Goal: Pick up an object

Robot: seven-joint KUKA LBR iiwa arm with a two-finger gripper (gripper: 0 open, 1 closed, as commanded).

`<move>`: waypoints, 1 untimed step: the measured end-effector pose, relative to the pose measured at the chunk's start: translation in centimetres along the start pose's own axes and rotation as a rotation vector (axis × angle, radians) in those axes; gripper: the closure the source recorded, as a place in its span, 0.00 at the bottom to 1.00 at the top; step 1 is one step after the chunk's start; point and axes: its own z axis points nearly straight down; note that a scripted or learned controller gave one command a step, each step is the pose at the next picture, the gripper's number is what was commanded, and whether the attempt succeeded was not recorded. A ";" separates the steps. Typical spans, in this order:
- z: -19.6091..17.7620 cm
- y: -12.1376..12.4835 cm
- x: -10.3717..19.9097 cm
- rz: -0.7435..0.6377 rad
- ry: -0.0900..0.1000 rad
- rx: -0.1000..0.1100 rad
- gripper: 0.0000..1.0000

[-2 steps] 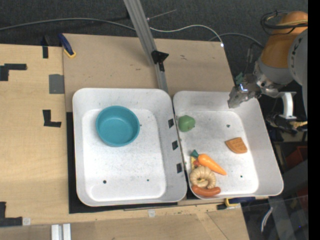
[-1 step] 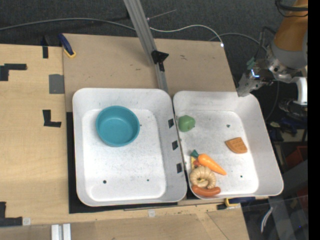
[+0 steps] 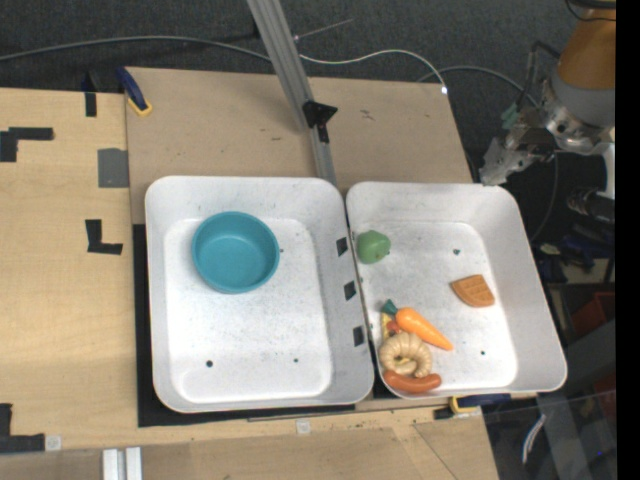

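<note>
We see the tool [image 3: 497, 163] up at the far right, past the top corner of the right bin [image 3: 500, 200], over the worktop [image 3: 390, 128]; can't tell its state from here, nothing seen in it. Right bin: green ball [image 3: 373, 247] near the divider, orange cracker-like piece [image 3: 473, 291] mid-right, carrot [image 3: 420, 326] w/ a beige coiled toy [image 3: 404, 351] and a red sausage [image 3: 412, 382] in the near-left corner, touching. Left bin [image 3: 170, 348]: blue bowl [image 3: 236, 252].

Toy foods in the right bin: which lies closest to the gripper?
The orange cracker-like piece, alone near the bin's right side; gripper hangs beyond the upper right rim.
</note>
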 end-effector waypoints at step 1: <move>1.4 -0.4 5.1 -0.004 0.001 0.004 1.00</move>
